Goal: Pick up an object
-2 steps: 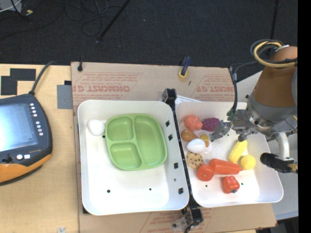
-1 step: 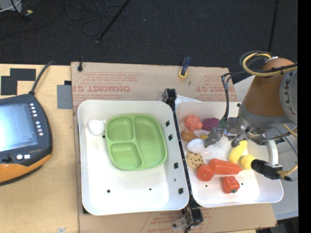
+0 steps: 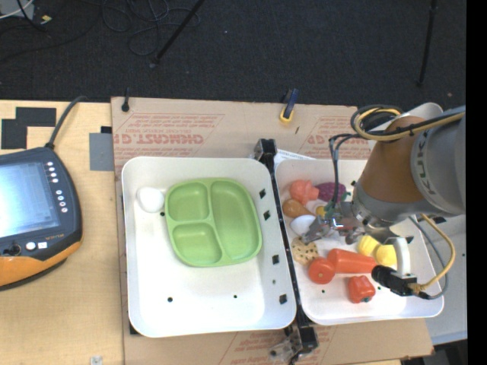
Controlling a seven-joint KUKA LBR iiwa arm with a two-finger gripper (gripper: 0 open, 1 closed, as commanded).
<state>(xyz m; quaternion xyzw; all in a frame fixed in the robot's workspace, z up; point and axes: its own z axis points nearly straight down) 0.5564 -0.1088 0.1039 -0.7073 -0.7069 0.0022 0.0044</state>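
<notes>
My gripper (image 3: 329, 225) hangs low in the right bin (image 3: 426, 307), among the toy foods near the bin's left middle. Around it lie a pink piece (image 3: 302, 190), a purple piece (image 3: 332, 192), an orange round piece (image 3: 293, 207), a white egg-like piece (image 3: 303, 223) and a tan cracker (image 3: 305, 252). An orange carrot (image 3: 352, 261) with a red end (image 3: 320, 271) lies just below the gripper. A red piece (image 3: 360, 288) and a yellow piece (image 3: 371, 246) lie further right. Nothing shows between the fingers.
The left bin (image 3: 152, 303) holds a green divided plate (image 3: 212, 222) and a small white ball (image 3: 151, 198). A tablet-like controller (image 3: 30, 211) lies on the bench at far left. A black divider (image 3: 278, 234) separates the bins.
</notes>
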